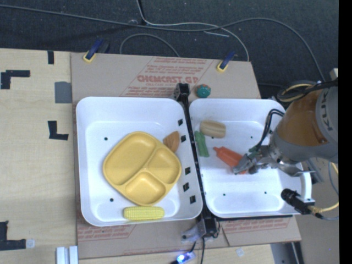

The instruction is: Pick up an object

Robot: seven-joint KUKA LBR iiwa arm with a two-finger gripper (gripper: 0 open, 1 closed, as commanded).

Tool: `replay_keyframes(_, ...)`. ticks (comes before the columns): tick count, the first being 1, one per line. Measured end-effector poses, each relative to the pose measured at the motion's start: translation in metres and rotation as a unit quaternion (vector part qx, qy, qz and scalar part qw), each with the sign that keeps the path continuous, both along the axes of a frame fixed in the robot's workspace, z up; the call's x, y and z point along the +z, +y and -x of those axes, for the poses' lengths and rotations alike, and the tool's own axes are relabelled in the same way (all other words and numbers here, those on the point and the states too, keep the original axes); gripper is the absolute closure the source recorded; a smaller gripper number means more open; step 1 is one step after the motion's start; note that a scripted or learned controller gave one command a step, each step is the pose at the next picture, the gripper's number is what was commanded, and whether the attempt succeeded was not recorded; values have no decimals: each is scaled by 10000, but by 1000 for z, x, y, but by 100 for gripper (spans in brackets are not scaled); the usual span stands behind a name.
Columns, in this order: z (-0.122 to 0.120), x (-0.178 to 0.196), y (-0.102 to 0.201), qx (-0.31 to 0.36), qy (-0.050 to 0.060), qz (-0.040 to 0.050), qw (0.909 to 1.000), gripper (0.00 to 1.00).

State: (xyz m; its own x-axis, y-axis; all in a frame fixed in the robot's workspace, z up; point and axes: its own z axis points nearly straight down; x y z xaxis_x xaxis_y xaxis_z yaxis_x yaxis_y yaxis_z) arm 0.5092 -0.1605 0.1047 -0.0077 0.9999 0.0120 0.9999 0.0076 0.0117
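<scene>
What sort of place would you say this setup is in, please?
Probably a robotics lab bench for grasping trials: two white bins clamped side by side on cardboard, toy food like the corn cob, loose cables, and the arm's hand reaching in.

A light wooden bench top (33,164) carried black tape marks (55,131) along its left part, with a grey square patch (63,91) near them. A brown cardboard sheet with red printed lettering (165,76) lay on the bench, fastened at its far edge by two yellow-and-blue clamps (92,50) (225,62). Beyond the bench lay a dark blue-grey carpeted floor (66,1), crossed by thin black and pale cables (165,23). Lighting was even, and shadows were soft.
</scene>
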Motion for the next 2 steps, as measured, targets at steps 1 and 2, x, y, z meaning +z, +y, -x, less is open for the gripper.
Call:
replay_keyframes(1, 4, 61, 3, -30, 48, 66, 10000, 100)
replay_keyframes(2, 3, 100, 3, -32, 50, 63, 10000, 100)
